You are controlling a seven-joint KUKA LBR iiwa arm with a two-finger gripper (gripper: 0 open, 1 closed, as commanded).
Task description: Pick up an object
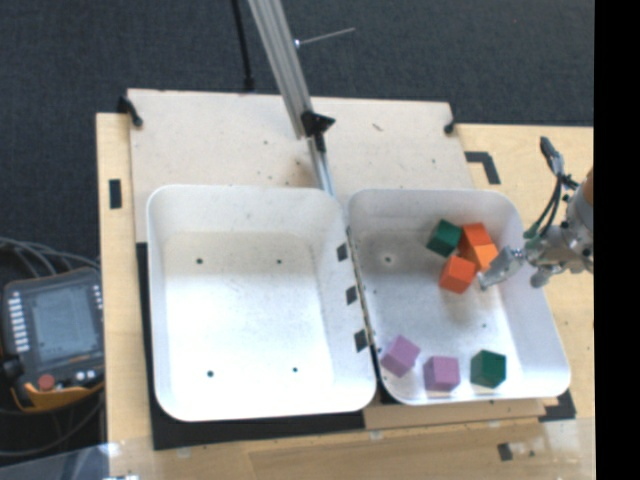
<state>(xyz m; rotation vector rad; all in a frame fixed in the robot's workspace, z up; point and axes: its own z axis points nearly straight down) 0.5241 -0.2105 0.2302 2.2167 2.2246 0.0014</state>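
Six blocks lie in the right bin (520, 218), all on the arm's side of the divide; the left bin (250, 298) holds no candidate. The gripper (497, 268) enters over the right bin's far wall from the right edge of the view, tip low and pointing inward. Whether the tool is spread or closed cannot be told at this resolution. Immediately ahead of the tip sits a tight cluster: lower orange block (458, 273) just beyond the tip, upper orange block (478, 243) just up-view of it, and a dark green block (444, 237) behind both, touching or nearly so. No block is seen gripped. Well off to the tool's side, toward the bin's near wall, a second green block (488, 368) and two purple blocks (441, 372) (401, 354) sit in a loose row. Judgement: the lower orange block is the nearest target, lying straight along the tool's reach axis. It appears tilted against its neighbour, so a clean grasp looks doubtful; crowding may push the cluster instead.
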